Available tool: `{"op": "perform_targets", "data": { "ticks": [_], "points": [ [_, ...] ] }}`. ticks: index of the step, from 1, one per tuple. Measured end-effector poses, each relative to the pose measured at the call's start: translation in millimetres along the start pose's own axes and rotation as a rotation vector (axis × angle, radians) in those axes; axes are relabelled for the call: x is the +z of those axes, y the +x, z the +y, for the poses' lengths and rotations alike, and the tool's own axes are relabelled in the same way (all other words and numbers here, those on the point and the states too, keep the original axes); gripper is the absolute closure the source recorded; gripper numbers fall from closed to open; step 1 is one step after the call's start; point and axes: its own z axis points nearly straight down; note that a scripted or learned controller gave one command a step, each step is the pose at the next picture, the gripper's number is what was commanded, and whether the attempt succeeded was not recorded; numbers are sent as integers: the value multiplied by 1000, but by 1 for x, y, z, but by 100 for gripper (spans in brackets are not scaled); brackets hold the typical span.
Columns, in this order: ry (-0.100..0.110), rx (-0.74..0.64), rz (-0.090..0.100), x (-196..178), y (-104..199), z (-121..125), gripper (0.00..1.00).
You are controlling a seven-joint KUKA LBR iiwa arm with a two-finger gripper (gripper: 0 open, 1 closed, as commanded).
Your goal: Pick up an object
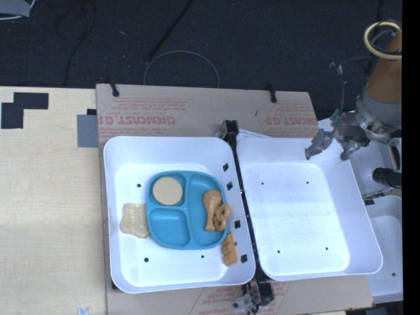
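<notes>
Camera view: open-fingered grey gripper (333, 144) hangs right of the blue plastic divided tray (172, 225), whose tan pretzel-shaped toy (215, 210) looks light, rigid, best pinched across its middle.

A robotics lab, judging by the grey robot arm with its orange band (384, 77) reaching over two shallow white plastic bins (308, 271) clamped on a printed cardboard sheet (197, 113), a pale wooden bench (46, 202), black carpet with loose cables (180, 64).

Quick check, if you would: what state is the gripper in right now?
Gripper: open, holding nothing, above the right bin's far right corner.
</notes>
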Motion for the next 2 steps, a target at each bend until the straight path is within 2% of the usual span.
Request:
{"op": "perform_targets", "data": {
  "ticks": [1, 2],
  "points": [
    [-14, -2, -3, -9, 0, 2, 0],
    [-9, -2, -2, 40, -8, -1, 0]
  ]
}}
